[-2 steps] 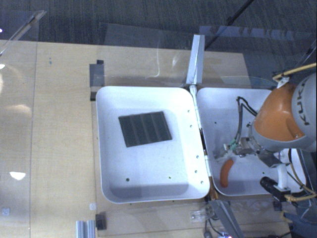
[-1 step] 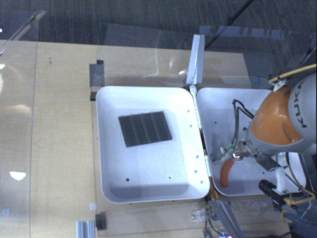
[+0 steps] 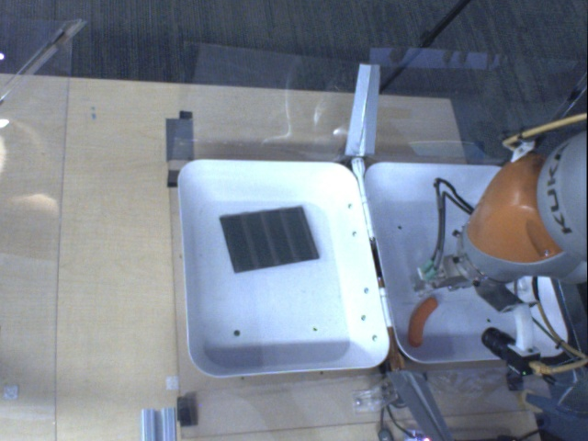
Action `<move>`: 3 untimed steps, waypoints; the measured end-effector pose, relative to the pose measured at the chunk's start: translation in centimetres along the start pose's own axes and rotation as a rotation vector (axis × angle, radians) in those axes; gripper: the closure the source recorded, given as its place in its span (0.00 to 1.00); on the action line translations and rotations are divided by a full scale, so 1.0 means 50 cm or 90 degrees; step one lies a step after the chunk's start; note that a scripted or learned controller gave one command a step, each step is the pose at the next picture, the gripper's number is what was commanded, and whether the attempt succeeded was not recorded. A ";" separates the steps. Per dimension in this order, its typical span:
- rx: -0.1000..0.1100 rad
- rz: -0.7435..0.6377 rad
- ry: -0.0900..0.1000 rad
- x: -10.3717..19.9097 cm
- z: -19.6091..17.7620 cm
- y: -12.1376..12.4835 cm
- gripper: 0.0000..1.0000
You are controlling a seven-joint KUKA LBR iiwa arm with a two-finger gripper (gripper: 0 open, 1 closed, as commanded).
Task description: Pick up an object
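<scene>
Plainly, an orange sausage-shaped object (image 3: 422, 322) was seen in the right bin (image 3: 404, 209), near its near-left corner, its long axis running near-to-far with a slight rightward lean. The gripper (image 3: 441, 278) was found just beyond its far end; its grip state could not be told.

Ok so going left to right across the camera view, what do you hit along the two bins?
Left bin → dark ribbed mat lying in it → divider where the bins meet → right bin → orange sausage-shaped object → gripper → orange band of the arm.
</scene>
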State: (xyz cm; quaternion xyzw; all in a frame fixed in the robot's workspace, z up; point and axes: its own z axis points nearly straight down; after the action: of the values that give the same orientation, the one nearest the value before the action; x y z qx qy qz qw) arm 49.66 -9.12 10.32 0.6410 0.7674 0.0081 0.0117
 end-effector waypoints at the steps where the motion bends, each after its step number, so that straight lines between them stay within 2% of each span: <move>1: 0.000 0.000 0.000 0.000 0.000 0.000 0.00; 2: 0.007 -0.039 0.002 0.004 0.024 -0.009 0.00; 3: 0.001 -0.040 0.001 0.004 -0.001 -0.001 1.00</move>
State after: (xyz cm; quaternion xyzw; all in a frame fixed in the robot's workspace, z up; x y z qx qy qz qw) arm 49.58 -8.93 10.36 0.6169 0.7869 0.0077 0.0108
